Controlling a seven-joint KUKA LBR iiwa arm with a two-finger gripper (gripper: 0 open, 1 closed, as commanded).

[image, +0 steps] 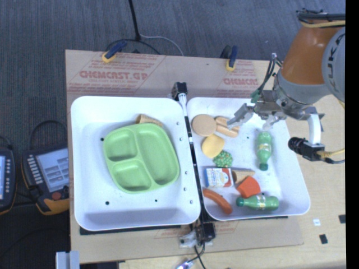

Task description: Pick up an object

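My gripper (256, 118) hangs over the back of the right bin (300, 198), fingers spread open with nothing between them. Just left of it lie a tan round piece (202, 125) and a pale hot-dog bun (226, 129). A yellow round piece (213, 145) sits below those. A green bottle (263, 148) lies just below the right finger. Further forward are a green broccoli (222, 158), a small carton (219, 177), an orange wedge (248, 186), a red sausage (217, 200) and a second green bottle (257, 203).
The left bin (90, 206) holds a green divided plate (140, 157) with a tan piece (147, 119) peeking out behind it. A black and white tool (180, 91) rests on the rim between the bins. Clamps (230, 65) hold the cardboard at the back.
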